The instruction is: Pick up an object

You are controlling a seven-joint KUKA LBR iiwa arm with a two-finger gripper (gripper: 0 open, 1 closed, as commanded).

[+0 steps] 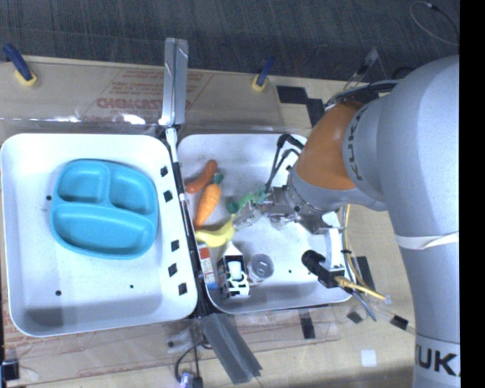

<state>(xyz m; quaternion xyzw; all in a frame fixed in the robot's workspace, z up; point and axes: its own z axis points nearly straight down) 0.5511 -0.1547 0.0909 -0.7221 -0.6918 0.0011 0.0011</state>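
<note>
Right bin (307,297): gripper (263,203) just right of carrot (208,204).

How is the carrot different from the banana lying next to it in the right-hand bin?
The carrot is orange with a green top; the banana is yellow. The carrot is straight and tapered and lies nearly lengthwise along the bin's left wall, while the banana is curved and lies crosswise below it. Both are small toy-like foods lying close together in the same white bin.

left bin (16,217): tray (105,207) inside | right bin (250,144): carrots (208,192), banana (216,234), can (261,267) inside
</note>
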